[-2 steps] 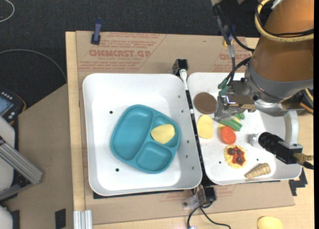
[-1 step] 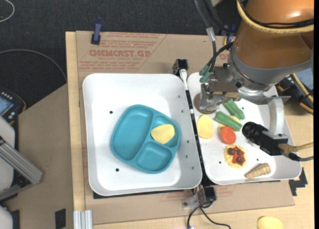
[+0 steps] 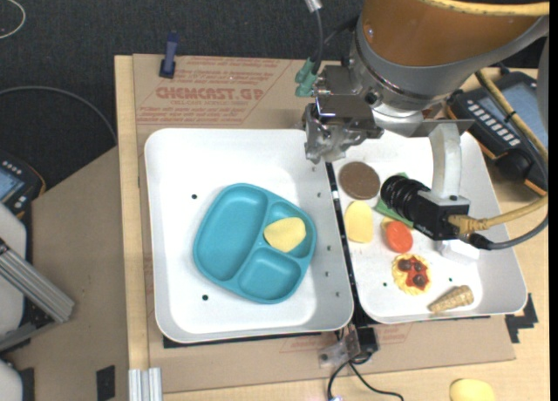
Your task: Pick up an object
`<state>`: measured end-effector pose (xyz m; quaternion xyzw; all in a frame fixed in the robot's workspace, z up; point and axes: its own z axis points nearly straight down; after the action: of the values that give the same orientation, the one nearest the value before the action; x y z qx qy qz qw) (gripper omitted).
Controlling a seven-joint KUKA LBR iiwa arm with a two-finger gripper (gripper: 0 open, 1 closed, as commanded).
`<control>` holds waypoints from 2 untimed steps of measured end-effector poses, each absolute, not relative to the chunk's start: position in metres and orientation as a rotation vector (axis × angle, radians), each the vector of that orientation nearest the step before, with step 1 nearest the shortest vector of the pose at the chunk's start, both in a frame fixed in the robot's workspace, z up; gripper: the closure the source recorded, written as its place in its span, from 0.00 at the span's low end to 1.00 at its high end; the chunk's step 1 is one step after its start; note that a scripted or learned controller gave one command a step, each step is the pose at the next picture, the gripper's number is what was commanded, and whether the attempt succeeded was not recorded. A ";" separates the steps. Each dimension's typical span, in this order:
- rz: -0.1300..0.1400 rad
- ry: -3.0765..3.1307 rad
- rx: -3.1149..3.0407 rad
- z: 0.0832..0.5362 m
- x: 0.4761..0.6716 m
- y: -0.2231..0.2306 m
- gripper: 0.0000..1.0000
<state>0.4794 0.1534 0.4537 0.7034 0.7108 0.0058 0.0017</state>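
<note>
The grey arm with its orange band (image 3: 453,7) reaches in from the right and ends in the two-finger gripper (image 3: 321,152). The gripper hangs over the far end of the seam where the two shallow white bins meet, just above the far right corner of the left white bin (image 3: 174,181). From this slant it cannot be told how far the gripper is open, and nothing can be seen in its hold. In the left bin lies a teal plastic divided plate (image 3: 235,247), turned at an angle, with a pale yellow rounded piece (image 3: 285,234) resting in its right-hand compartment. The right white bin (image 3: 497,282) holds the other loose things. A flat brown round disc (image 3: 359,180) sits nearest the gripper, just below and to its right. A pale yellow blocky piece (image 3: 358,220) lies just beside the disc, close to the seam. A small orange-red round piece (image 3: 398,236) lies a little to the right of that piece. A small yellow disc with red and dark spots (image 3: 411,274) sits nearer the front. A tan ridged cone (image 3: 451,299) lies on its side close to the front rim. A green piece (image 3: 384,207) shows between the brown disc and the orange-red piece, mostly hidden. Both bins rest on a brown cardboard sheet with red lettering (image 3: 218,90).
</note>
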 end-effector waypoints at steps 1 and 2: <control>-0.021 2.225 2.227 0.322 0.477 0.158 1.00; 0.029 2.215 2.214 0.544 0.480 0.143 1.00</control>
<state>0.4798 0.1425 0.5445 0.7069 0.7072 0.0092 0.0046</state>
